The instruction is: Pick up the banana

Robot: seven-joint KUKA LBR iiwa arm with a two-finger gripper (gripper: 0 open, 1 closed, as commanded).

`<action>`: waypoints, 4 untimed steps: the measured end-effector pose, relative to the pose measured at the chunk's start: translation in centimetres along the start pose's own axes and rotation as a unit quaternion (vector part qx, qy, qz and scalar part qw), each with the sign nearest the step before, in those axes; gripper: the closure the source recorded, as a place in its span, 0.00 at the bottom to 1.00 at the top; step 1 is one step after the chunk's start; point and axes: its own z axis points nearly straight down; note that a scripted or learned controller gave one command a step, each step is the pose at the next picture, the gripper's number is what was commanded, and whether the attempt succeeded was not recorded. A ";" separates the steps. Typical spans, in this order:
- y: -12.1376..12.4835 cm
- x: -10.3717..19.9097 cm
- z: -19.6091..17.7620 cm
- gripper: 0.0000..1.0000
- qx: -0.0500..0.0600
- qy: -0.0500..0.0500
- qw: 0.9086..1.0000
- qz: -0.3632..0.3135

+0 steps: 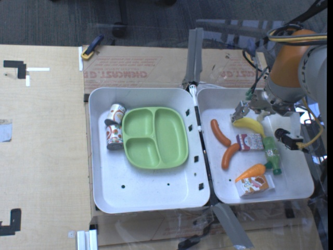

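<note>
Banana (250,124) in right bin (296,191), near its far rim, lying crosswise, yellow, curved. Gripper (244,110) right over banana's left end, about touching; pincer state cannot tell from this angle. Small carton (250,141) just in front of banana, green bottle (271,154) near its right tip, sausage (220,132) left. Judgement: grasp across banana's narrow width at mid-body, clear of carton; lift straight up.

Gripper (244,111) low over banana (250,125) in right bin (307,189) — green plate (156,138), cans (115,126) left.
</note>
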 end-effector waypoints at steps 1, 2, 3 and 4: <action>1.0 -0.1 0.3 0.00 -0.001 0.000 1.000 0.001; -1.5 -2.8 0.3 0.00 0.000 0.000 1.000 -0.020; -2.3 -5.8 0.3 0.00 -0.001 0.004 1.000 -0.007; -1.3 -5.3 0.4 0.00 -0.001 0.000 1.000 -0.002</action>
